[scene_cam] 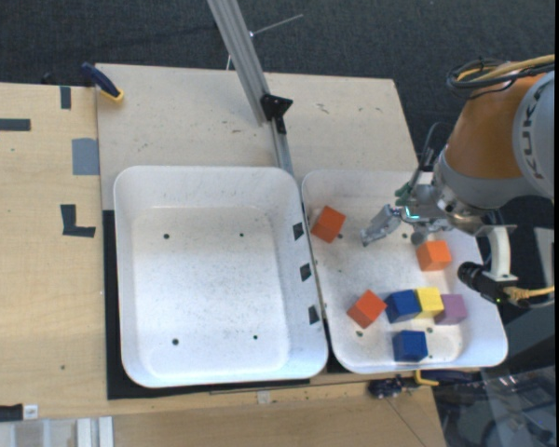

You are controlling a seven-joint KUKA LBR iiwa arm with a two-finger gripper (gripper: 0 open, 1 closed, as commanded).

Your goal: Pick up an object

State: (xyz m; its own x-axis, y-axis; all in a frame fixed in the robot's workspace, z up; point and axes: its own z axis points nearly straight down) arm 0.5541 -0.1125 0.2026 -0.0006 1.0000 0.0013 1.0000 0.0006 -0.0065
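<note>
Blue cube (410, 345) up front looks light, rigid, easy across flat sides. Gripper (380, 227) hovers mid-bin; can't tell if fingers are released or clenched.

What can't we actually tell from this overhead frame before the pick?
- Gripper: small and blurred in the camera view, so whether it touches the bin floor is unclear.
- Orange cube by the wrist: partly tucked under the arm, its upper edge hidden.
- Yellow cube, purple cube and blue cube: packed tight; touching or just close, too small to tell.
- Right bin: its right rim is covered by the arm.
</note>
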